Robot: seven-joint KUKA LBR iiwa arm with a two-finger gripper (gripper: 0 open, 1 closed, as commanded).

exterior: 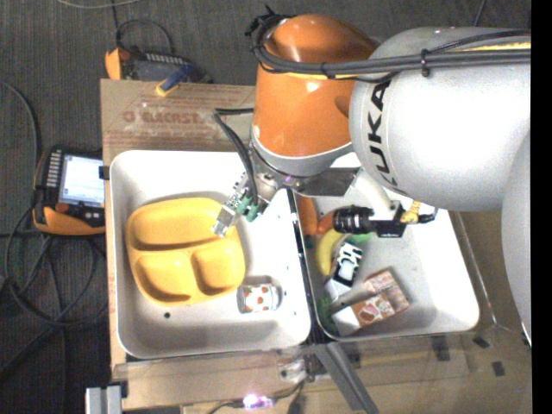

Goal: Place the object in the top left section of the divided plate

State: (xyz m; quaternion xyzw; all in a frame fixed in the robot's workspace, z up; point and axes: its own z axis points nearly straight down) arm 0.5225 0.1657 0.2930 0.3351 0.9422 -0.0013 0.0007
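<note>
The gripper (231, 216) hangs over the right rim of the yellow divided plate (184, 261) in the left bin (129, 317); whether its fingers are spread or pinching anything I cannot tell. A small white can (258, 297), perhaps the object, lies on its side just right of the plate's near corner, long axis left-right. The right bin (457, 309) holds packets. The bench stands on dark carpet.

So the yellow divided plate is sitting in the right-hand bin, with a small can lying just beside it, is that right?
Not quite. The camera view shows the yellow divided plate in the left-hand bin, not the right-hand one. The rest holds: a small can lies on its side just beside the plate, near its lower right corner. The right-hand bin holds other packaged items instead.
</note>
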